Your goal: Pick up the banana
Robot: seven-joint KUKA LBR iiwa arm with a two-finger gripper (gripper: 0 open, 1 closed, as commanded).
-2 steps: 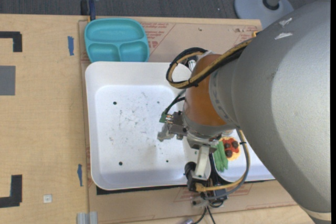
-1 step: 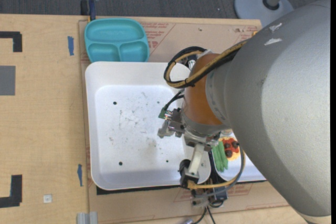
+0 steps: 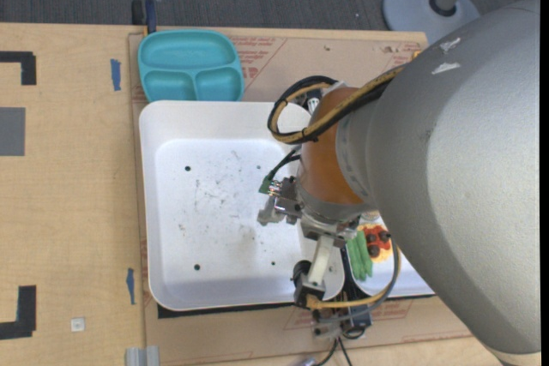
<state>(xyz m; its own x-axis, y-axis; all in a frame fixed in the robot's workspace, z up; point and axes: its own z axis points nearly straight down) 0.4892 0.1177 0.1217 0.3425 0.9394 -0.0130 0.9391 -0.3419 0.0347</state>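
My grey arm with its orange band (image 3: 326, 159) reaches in from the right and hangs over the seam between the two white bins. The gripper (image 3: 319, 229) sits under the wrist, near the right wall of the left bin (image 3: 167, 184), and the arm covers most of it. In the visible sliver of the right bin (image 3: 403, 283), a green oblong thing (image 3: 358, 257) lies beside a small red-orange thing (image 3: 376, 241), just right of the gripper. The arm's bulk hides the remainder of that bin.
A teal divided tray (image 3: 190, 64) rests on the bench behind the left bin. The left bin's floor is bare white with scuff marks. Brown cardboard bench surface (image 3: 69, 184) spreads to the left.
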